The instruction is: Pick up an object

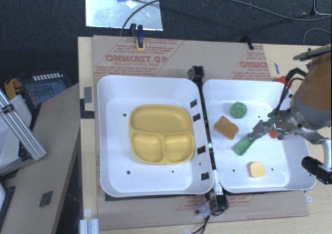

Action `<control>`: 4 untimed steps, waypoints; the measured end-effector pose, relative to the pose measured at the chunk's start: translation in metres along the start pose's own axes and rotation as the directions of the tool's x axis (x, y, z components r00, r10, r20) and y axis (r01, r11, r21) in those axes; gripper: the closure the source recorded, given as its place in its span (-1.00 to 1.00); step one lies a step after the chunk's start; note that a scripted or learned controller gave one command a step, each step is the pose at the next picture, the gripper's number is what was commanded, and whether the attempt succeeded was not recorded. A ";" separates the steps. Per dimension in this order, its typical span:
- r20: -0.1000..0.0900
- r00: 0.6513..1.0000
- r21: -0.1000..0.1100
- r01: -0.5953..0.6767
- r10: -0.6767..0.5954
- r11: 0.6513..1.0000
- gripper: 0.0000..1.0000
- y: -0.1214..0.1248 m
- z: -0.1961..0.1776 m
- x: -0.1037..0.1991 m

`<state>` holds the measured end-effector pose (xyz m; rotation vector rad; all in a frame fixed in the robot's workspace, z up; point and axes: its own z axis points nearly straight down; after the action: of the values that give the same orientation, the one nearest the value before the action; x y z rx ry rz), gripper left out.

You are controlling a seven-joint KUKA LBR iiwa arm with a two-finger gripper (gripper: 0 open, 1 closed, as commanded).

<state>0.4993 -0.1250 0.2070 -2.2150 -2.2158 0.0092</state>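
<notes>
The counter [85, 139] carries two shallow white plastic bins side by side on a sheet of brown printed cardboard [150, 57].

The left-hand white bin [111, 103] holds one item: a yellow three-compartment plastic tray [158, 133], lying flat near the bin centre. No object sits in any of its compartments.

The right-hand white bin [275, 176] holds four loose objects: a green cylindrical piece [241, 146], a brown block [226, 127], a round green object [238, 109] and a small pale-yellow piece [256, 169].

The grey arm with the orange band [316, 93] reaches in over the right-hand bin. The gripper [258, 133] points toward the bin centre.

Key relation: the green cylindrical piece lies directly beyond and below the tip of the fingers, touching or just beside it. Its long axis runs diagonally, roughly in line with the fingers. It is the nearest candidate for the pick.

The opening of the fingers cannot be determined at this resolution. No object is visibly between them.

The brown block lies just beside the green piece, on its far-left side. Judgement: a close there risks nudging the block.
</notes>
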 end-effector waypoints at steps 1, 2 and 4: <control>0.002 1.000 -0.011 0.003 -0.003 1.000 -1.00 0.003 -0.005 0.000; 0.001 1.000 -0.007 0.000 0.000 1.000 -1.00 0.000 0.057 -0.003; 0.001 1.000 -0.010 0.000 0.000 1.000 -1.00 -0.007 0.123 -0.001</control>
<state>0.4910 -0.1260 0.0842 -2.2200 -2.2217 -0.0006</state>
